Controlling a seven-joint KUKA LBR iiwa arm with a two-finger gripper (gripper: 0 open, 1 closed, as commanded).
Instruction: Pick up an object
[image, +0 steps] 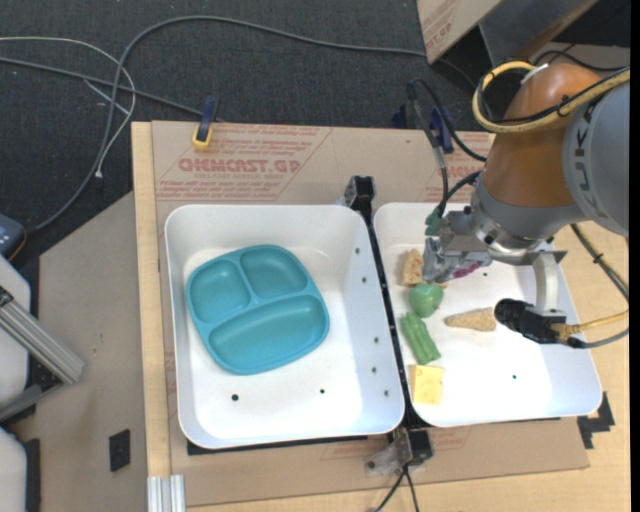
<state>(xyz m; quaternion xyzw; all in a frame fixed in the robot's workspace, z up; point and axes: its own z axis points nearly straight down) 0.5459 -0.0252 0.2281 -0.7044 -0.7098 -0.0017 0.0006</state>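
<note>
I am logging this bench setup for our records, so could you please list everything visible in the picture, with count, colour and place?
Bins: two, white, side by side on the bench.
Divided plate: one, teal, in the left bin.
Round toy food: one, green, right bin, just below the gripper.
Long toy vegetable: one, green, right bin near its left wall.
Cheese-like square: one, yellow, right bin's lower left.
Cone-shaped piece: one, tan, middle of the right bin.
Bread-like piece: one, tan, beside the gripper.
Clamps: two, blue, at the board's far edge.
Cardboard sheet: one, brown, under the bins.
Arm: one, grey and orange, from the right.
Gripper: one, low over the right bin.
</note>
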